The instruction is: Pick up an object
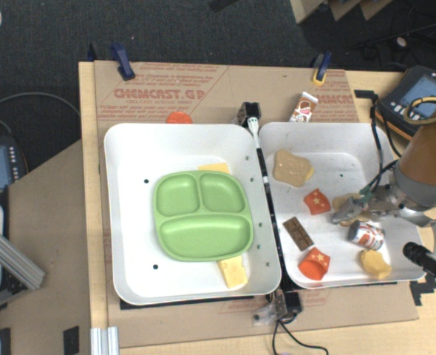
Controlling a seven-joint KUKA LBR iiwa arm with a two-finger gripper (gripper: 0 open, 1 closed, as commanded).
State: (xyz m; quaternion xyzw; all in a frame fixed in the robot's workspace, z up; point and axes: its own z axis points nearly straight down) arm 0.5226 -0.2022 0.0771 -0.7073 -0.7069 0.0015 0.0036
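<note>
The gripper (349,211), finger state unclear, hangs near the right bin's (336,143) right edge, just above the small can (366,236).

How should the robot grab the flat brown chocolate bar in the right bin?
Probably from straight above, pinching the brown bar across its narrow width near the middle. It lies flat and slanted in the right bin, with bare floor along both long sides, so the gripper would need turning to match that slant.
</note>
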